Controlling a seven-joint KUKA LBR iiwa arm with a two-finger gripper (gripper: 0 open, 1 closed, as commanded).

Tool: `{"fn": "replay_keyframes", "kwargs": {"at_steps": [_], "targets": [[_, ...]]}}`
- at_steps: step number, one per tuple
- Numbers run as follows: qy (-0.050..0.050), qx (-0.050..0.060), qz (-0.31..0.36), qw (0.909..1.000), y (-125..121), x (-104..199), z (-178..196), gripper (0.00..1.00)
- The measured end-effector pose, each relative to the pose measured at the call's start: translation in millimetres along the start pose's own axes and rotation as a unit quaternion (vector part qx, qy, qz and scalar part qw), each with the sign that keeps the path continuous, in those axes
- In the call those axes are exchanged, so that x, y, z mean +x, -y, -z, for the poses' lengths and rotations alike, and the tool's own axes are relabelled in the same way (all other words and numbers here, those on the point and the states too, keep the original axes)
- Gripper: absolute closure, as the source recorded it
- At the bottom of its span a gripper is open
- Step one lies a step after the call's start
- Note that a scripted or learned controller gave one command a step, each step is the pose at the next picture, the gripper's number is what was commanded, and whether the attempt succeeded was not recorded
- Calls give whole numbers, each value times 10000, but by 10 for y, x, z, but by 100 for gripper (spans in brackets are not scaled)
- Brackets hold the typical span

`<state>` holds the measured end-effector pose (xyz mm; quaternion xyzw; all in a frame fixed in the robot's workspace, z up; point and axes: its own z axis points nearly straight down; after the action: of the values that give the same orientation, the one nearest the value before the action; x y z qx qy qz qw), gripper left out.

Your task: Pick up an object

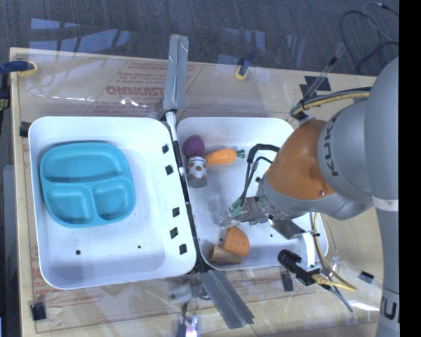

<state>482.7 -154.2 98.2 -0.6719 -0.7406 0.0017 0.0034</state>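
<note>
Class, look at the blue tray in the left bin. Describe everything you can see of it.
The blue tray is light blue, looks like smooth plastic, and has rounded corners. Raised ridges split it into three compartments: one long one along the top and two smaller ones below. It lies flat, right side up, slightly turned, on the floor of the left bin, toward its upper left. Only the bin floor touches it.

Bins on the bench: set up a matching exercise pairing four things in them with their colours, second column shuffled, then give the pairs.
Things:
1. divided tray in the left bin
2. carrot in the right bin
3. round toy beside the carrot
4. cone near the front wall

Colours:
A. purple
B. tan and orange
C. light blue
D. orange

Pairs: 1-C, 2-D, 3-A, 4-B
</note>
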Motion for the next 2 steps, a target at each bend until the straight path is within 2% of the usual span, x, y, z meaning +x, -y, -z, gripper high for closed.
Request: {"fn": "replay_keyframes", "kwargs": {"at_steps": [1,2], "targets": [[15,-28,881,9961,25,319,1309,100],[15,-26,877,9961,27,317,1307,0]]}}
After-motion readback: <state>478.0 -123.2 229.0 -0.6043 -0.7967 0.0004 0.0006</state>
